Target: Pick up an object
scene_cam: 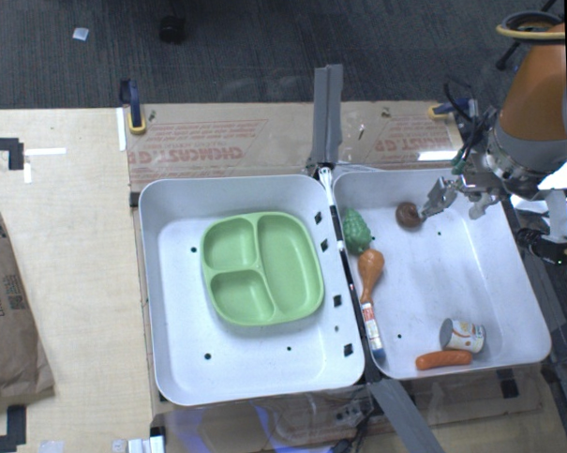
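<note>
The arm (533, 88) reaches in low over the right bin (511, 286), pincer (462, 192) spread apart, holding nothing, beside a brown ball (409, 214).

The pale wooden table (66, 183) carries two shallow white plastic bins side by side: the left bin (177, 366) and the right bin (512, 295). A brown paper bag (10, 308) (printed with dark lettering) lies flat at the table's left edge.

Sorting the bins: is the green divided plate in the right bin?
No, the green divided plate lies in the left bin.
</note>
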`<control>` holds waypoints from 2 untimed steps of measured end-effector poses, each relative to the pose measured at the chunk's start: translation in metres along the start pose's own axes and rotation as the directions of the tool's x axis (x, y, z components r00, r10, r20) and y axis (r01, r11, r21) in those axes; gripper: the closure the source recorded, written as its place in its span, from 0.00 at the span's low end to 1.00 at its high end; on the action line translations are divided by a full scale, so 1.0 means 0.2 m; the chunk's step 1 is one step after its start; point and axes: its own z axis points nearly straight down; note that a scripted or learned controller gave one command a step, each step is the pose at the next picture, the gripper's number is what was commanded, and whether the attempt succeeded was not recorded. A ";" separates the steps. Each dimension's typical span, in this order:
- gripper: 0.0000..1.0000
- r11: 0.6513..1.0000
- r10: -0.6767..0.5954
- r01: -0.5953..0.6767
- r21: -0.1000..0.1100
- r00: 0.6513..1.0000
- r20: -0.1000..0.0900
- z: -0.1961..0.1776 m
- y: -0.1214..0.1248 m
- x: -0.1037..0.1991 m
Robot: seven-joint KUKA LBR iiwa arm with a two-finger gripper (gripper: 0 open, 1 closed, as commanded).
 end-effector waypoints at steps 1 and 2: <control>0.00 0.998 -0.059 0.059 -0.005 0.998 0.003 0.54 0.29 0.01; 1.00 0.998 -0.061 0.061 -0.005 0.998 0.004 0.49 0.29 0.01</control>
